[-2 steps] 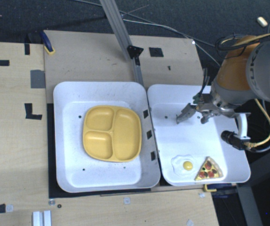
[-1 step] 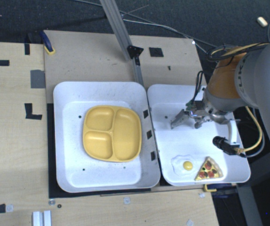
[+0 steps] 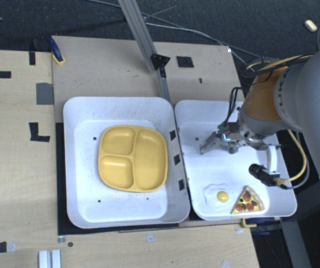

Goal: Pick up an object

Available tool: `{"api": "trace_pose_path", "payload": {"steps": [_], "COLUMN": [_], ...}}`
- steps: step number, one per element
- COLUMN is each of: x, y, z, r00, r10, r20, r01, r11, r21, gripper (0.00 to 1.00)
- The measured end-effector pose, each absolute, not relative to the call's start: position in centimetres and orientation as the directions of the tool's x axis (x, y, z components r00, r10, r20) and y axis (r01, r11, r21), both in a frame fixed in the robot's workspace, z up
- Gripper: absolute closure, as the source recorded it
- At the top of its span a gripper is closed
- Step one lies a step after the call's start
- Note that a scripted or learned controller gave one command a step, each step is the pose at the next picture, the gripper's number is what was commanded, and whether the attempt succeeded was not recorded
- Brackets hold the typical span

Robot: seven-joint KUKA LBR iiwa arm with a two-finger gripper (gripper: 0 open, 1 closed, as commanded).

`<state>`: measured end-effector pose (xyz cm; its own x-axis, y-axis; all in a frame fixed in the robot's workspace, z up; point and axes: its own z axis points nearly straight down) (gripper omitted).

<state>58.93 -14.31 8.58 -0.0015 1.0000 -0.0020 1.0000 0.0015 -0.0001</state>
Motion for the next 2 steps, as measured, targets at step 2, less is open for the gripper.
{"api": "trace_pose_path", "payload": {"steps": [2], "x": [58.2], "y": [-14.1], "z": [15.5], "r00": [-0.001], "r10": [1.000], "r20": [0.000], "r01": [1.000], "r11": [0.001], "r21": [0.003], "gripper": [1.00]}}
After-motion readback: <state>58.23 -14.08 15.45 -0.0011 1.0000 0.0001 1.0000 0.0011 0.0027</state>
